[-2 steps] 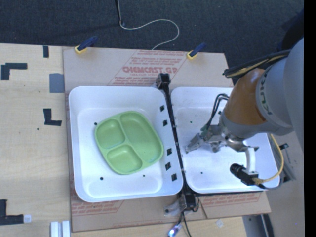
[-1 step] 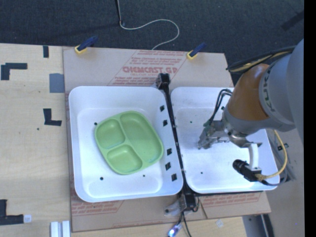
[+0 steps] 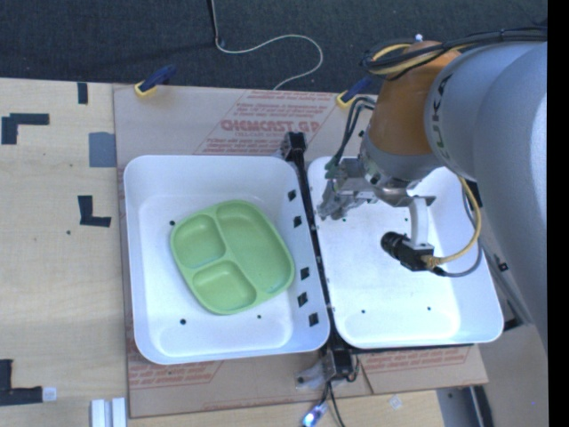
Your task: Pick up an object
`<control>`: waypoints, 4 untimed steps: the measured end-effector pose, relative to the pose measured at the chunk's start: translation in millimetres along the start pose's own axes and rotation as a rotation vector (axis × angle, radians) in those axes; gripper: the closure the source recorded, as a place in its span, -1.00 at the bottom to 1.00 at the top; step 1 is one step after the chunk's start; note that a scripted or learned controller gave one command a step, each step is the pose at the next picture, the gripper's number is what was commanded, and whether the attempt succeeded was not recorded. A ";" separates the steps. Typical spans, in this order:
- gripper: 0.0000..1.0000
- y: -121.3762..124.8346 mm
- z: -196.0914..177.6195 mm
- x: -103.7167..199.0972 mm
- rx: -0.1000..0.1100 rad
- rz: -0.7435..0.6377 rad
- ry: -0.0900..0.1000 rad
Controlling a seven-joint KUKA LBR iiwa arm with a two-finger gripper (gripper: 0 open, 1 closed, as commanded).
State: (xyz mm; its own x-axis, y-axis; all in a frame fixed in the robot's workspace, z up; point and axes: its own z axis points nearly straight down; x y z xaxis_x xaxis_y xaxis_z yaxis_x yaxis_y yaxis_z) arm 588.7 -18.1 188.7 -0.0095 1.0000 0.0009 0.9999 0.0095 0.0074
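A light green divided plate with three compartments lies flat in the left bin. My gripper hangs over the right bin, near that bin's upper left corner, close to the divider between the bins. Its metal fingers point down toward the bin floor, with nothing visible between them. The grey arm with its orange band comes in from the upper right.
A black cable connector with a yellow lead hangs from the wrist over the right bin's middle. Black clips line the divider between the bins. Cardboard lies under both bins, and a white cord runs across the dark floor behind.
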 end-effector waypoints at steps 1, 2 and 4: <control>1.00 -62.9 -26.6 -97.4 0.010 0.018 -0.003; 1.00 -22.0 -83.5 -35.7 0.001 0.001 0.000; 1.00 -100.4 -170.4 62.3 0.008 0.007 0.000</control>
State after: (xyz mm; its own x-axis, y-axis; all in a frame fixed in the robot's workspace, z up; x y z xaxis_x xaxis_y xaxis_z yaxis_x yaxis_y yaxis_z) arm 486.4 43.0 358.4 -0.0029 1.0000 0.0011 1.0000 0.0029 -0.0007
